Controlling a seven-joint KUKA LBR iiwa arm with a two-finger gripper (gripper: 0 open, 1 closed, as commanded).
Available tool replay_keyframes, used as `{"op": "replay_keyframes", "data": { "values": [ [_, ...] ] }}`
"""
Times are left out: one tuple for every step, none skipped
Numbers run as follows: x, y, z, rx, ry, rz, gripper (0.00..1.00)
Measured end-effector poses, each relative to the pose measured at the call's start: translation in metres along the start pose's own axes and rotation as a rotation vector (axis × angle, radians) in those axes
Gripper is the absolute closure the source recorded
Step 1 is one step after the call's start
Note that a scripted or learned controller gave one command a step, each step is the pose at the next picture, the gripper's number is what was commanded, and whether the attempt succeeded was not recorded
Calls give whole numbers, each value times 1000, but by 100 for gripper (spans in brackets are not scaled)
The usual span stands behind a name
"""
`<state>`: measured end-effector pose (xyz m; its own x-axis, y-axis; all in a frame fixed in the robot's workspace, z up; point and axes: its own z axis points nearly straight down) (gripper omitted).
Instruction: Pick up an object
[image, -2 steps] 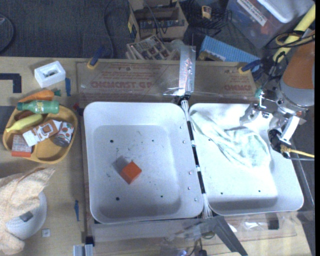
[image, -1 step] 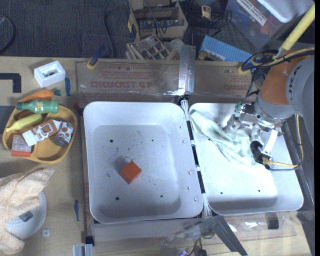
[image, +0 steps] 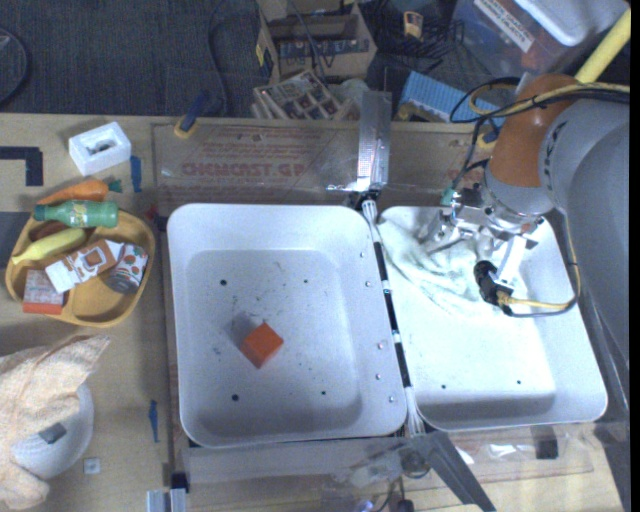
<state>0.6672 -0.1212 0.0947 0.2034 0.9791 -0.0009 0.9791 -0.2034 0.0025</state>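
Bench (image: 80, 130): wooden, carrying two white bins side by side. Arm (image: 590, 130): grey with an orange band, reaching in from the right over the right bin (image: 500, 370). Left bin (image: 200, 300): held one orange block (image: 263, 344) near its middle, lying apart from the walls. Cloth (image: 425, 270): white, crumpled in the right bin's far left corner. Claw (image: 450, 232): sat low over the cloth; whether open or closed could not be told. Bowl (image: 100, 310): yellow, left of the bins, with packets and a green bottle (image: 78, 213).
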Motion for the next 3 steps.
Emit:
{"op": "replay_keyframes", "data": {
  "values": [
    [-48, 10, -24, -2, -1, -35, 0],
    [-67, -20, -79, 2, 0, -86, 0],
    [-12, -12, 0, 1, 1, -17, 0]
  ]
}}
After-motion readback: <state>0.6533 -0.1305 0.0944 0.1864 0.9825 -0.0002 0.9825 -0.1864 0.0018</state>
